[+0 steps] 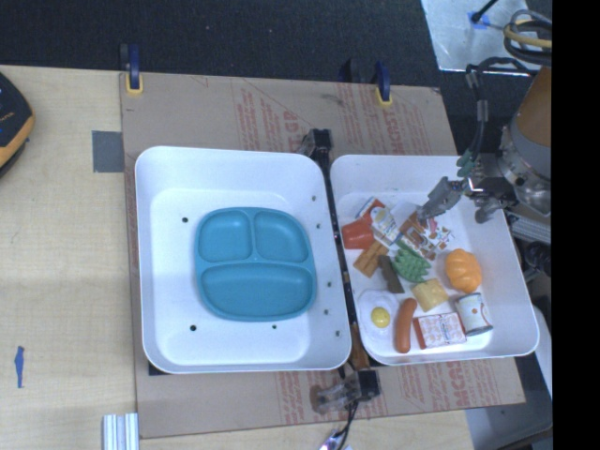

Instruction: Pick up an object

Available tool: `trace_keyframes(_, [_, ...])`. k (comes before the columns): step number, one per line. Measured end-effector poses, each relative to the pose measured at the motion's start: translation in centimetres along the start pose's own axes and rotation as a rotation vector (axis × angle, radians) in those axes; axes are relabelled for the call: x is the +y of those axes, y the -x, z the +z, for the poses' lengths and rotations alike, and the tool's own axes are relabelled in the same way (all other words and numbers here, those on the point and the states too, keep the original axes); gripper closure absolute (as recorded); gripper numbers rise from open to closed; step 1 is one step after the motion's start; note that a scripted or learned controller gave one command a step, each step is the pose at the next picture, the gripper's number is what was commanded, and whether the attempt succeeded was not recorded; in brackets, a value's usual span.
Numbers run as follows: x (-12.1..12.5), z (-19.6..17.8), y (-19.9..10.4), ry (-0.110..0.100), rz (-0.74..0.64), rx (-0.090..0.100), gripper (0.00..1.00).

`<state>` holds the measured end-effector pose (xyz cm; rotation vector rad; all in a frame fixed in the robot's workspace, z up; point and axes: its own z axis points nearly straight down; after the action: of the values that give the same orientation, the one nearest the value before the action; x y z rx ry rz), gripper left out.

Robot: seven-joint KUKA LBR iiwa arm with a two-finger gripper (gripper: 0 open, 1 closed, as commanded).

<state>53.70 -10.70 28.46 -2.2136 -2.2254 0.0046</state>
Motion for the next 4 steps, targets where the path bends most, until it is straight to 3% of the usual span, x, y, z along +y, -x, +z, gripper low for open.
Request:
trace_keyframes(1, [-2.4, 13.1, -1.6, -0.007, -0.001, 0.002, 0.0])
trace_keyframes(2, [1.7, 19.4, -0.2, 0.006, 0.0, -0.002, 0.0])
trace_keyframes(3, [-6.2, 19.1, 0.8, 0.003, 0.003, 0.001, 0.0])
trace_keyframes(4, [-4.4, 19.2, 0.9, 0.001, -0.001, 0.001, 0.0])
